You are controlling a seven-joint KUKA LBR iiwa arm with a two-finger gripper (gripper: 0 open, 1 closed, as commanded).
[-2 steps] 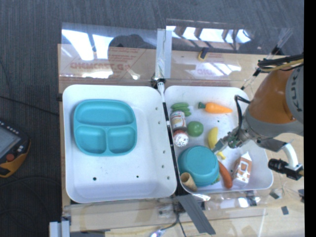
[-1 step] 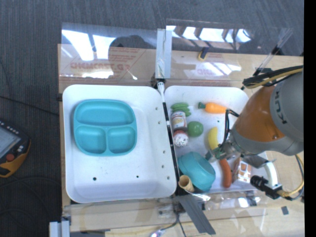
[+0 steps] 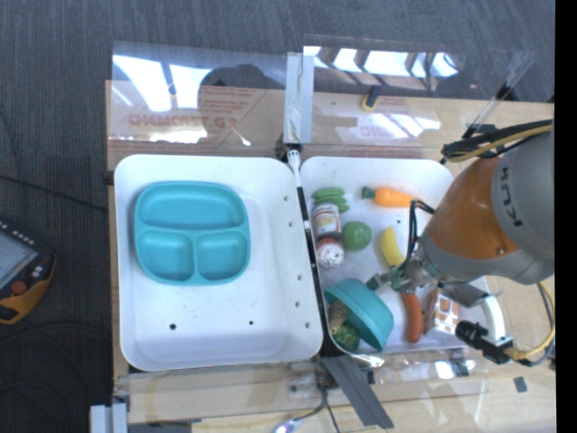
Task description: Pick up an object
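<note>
Teal bowl (image 3: 363, 312) sits at the right bin's (image 3: 433, 171) front edge; gripper (image 3: 407, 280) hovers beside it over the sausage (image 3: 413, 317), can't tell its opening. Center over the sausage, I'd say.

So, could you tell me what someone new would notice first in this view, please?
Probably the teal divided tray, alone in the left bin. Then the grey and orange arm leaning over the right bin, its gripper down among small toy foods, close to a red sausage and a teal bowl.
</note>
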